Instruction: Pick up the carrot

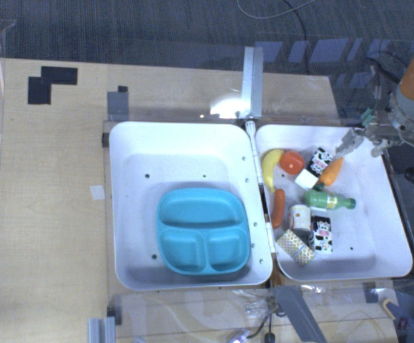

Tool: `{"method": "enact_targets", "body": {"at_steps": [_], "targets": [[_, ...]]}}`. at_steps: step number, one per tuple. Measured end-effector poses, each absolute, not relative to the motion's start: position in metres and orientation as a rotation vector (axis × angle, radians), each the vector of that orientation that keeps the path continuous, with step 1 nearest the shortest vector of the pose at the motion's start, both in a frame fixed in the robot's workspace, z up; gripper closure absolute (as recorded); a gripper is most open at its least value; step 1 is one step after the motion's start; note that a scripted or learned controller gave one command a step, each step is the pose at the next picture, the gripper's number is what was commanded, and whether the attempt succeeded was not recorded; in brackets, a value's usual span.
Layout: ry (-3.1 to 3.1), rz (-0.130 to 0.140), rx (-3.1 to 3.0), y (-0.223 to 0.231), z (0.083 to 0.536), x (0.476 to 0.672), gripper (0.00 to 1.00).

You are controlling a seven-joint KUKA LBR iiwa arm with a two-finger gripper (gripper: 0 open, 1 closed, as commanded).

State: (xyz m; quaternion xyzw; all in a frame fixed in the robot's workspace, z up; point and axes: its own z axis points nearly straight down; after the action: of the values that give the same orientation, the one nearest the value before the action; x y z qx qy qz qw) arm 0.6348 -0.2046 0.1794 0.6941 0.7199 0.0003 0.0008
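The carrot (332, 171), small and orange, lies tilted in the right bin (378, 263), in its upper middle part. It touches a cow-patterned carton (320, 160) on its left and sits just above a green bottle (330, 201). My gripper (362, 143) hangs over the bin's upper right, up and to the right of the carrot and apart from it. Its two grey fingers (348, 141) are spread open with nothing between them.
Crowded around the carrot are a banana (269, 164), a red tomato (290, 162), a white block (306, 179), a sausage (278, 207), a can (301, 219) and a second carton (321, 235). The left bin (132, 163) holds a blue divided plate (203, 229).
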Motion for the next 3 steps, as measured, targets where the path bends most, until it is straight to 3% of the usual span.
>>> {"method": "enact_targets", "body": {"at_steps": [3], "targets": [[2.261, 0.001, 2.179, -0.2046, 0.1794, 0.6348, 0.00]]}}
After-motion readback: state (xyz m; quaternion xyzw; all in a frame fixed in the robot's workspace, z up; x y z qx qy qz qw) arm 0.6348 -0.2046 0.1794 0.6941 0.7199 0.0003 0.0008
